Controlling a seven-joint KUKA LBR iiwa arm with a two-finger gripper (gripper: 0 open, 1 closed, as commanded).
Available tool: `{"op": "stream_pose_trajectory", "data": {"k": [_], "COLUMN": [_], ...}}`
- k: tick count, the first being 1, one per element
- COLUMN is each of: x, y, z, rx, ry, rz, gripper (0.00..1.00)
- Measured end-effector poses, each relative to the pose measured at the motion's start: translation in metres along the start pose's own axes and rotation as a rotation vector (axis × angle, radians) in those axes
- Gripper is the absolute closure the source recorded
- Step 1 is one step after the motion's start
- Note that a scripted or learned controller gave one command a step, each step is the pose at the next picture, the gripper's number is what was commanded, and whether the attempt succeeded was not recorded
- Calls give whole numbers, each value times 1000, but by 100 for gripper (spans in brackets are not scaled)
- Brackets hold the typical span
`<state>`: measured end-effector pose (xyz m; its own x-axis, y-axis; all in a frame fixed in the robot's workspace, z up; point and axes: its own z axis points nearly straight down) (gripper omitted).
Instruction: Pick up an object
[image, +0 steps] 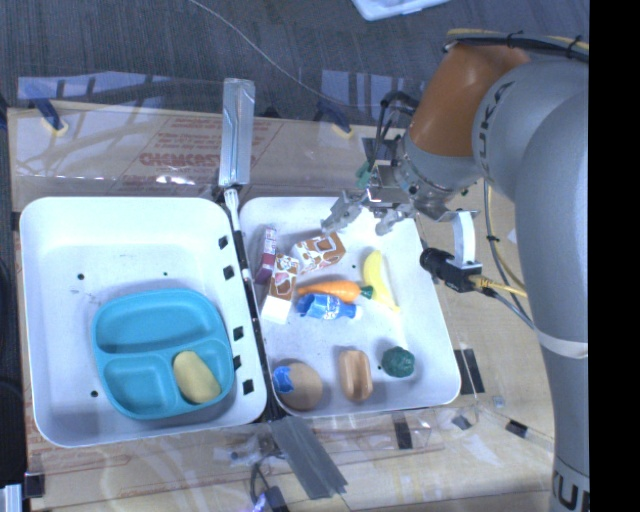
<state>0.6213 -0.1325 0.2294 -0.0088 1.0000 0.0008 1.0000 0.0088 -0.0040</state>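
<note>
My gripper (364, 217) hangs over the far part of the right bin (432, 300), its fingers spread open with nothing between them. Just below and to its left lies a brown-and-white carton (312, 257). A yellow banana (375, 276) lies under the right finger (388, 222). An orange carrot (331, 290) and a blue packet (328, 308) sit in the bin's middle. Along the near side are a tan ball with a blue patch (298, 385), a bread roll (354, 373) and a dark green object (398, 362).
A dark red bottle (268, 252) and a white block (277, 308) lie by the right bin's left wall. The left bin (60, 240) holds a blue divided tray (150, 335) with a yellow lump (197, 376) in it. A metal bar (236, 130) stands behind the bins.
</note>
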Motion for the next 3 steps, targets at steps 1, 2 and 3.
{"op": "stream_pose_trajectory", "data": {"k": [1, 2, 3], "x": [-80, -44, -44], "y": [-41, -25, -23], "z": [104, 121, 108], "rx": [5, -34, -39], "ry": [0, -15, -16], "rz": [1, -55, -59], "gripper": [0, 0, 100]}}
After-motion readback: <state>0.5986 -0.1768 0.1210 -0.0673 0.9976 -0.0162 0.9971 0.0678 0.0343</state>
